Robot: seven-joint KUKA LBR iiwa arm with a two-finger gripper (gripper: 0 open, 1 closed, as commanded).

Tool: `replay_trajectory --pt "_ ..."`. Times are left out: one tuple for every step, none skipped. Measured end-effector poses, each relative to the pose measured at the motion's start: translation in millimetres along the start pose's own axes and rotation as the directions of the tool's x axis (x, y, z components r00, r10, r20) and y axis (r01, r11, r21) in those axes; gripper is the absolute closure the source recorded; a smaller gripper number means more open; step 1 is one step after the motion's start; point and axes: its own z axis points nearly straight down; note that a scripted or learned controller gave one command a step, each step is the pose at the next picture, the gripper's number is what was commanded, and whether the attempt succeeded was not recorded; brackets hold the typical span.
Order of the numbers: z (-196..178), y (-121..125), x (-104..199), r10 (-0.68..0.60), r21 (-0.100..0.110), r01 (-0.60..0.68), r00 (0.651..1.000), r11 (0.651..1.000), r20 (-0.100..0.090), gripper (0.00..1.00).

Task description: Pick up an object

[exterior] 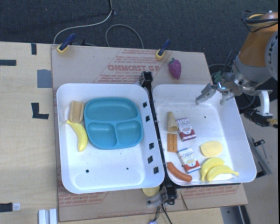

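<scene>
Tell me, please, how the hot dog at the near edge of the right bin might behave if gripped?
The hot dog looks smooth and rounded, so it may slip or roll. It lies against the bin wall, which probably crowds a finger. It is likely light plastic.

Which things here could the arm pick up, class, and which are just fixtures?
Could be picked:
banana
hot dog
two small cartons
yellow disc
grapes

Fixtures:
blue tray
two white bins
clamps
cable
</scene>
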Motion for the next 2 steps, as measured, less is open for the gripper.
replay_trajectory --pt "104 -36 51 -0.002 0.011 0.002 1.0 1.0 -0.004 0.0" --pt "94 14 80 -0.004 -0.004 0.004 1.0 1.0 -0.001 0.0"
